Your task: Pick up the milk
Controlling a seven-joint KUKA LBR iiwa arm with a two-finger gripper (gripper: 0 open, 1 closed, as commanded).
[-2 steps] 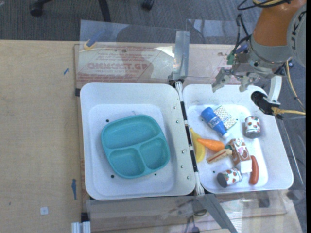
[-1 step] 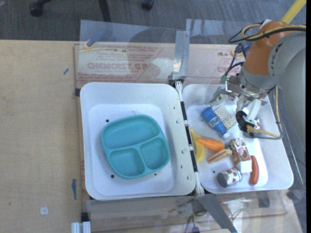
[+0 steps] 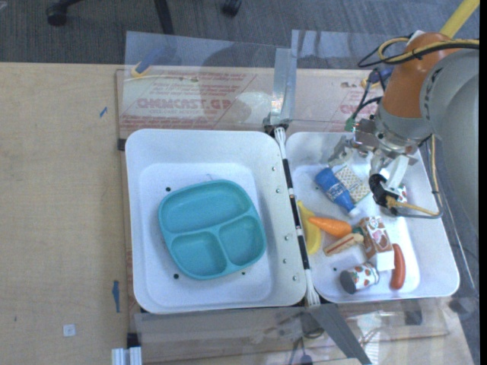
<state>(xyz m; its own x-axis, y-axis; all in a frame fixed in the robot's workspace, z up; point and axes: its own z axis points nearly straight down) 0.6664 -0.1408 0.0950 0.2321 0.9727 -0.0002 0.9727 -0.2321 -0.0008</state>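
Starting at the front of the tan desk [image 3: 53, 204], the right-hand shallow white plastic bin [image 3: 434, 280] has its toys crowded together: a small grey-and-white tin on its side [image 3: 358, 277], a red sausage [image 3: 397, 271] and a white block [image 3: 384, 258]. Just behind them is the small brown-and-white carton [image 3: 375, 236], which I take for the milk. It sits hard against the block, with a hot dog in a bun [image 3: 342, 243] just beside it. An orange carrot [image 3: 331, 224] and a yellow banana [image 3: 310, 233] lie to the left, toward the bin's wall. The left-hand white bin [image 3: 144, 158] carries a teal divided plate [image 3: 211, 228].

Further back in the right bin lie a blue bottle with a white cap [image 3: 335, 188] and a pale checkered piece [image 3: 351, 177]. My fingers [image 3: 367, 166] hang over that back part, spread apart with nothing between them that I can see, well apart from the carton.

The danger, as I judge it, is the crowding. If I come down where I am, I would close on the bottle or the checkered piece instead. Over the carton, one finger could land on the block or the hot dog and tip the carton, or I could pinch two things at once. The blue bottle might itself be the milk, so I could go for the wrong thing.
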